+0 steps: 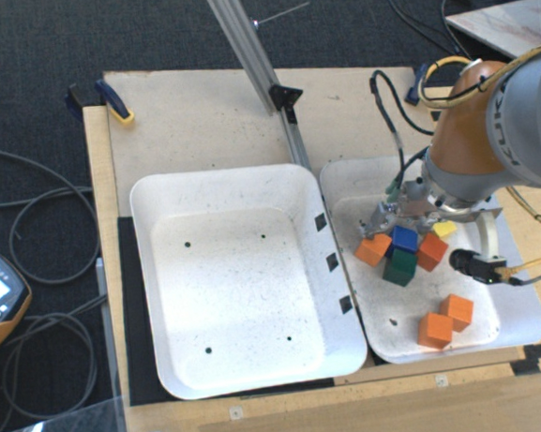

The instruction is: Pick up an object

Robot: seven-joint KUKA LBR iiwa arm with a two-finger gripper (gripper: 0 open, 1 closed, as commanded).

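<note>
Left bin [162, 267]: one of two white bins, at 9 o'clock of the right bin [515, 316]. Right bin: a cluster of one orange block [374, 249], one blue block [404, 238], one green block [400, 267], one red-orange block [432, 252] and one yellow block [443, 229], directly beneath the gripper [404, 210]. Two further orange cubes [445, 320] lie touching at 5 o'clock of the cluster. Whether the gripper is spread or pinching cannot be told; no block is seen held.

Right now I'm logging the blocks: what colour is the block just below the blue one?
Dark green block, seen in the camera view, directly under the blue block.
</note>
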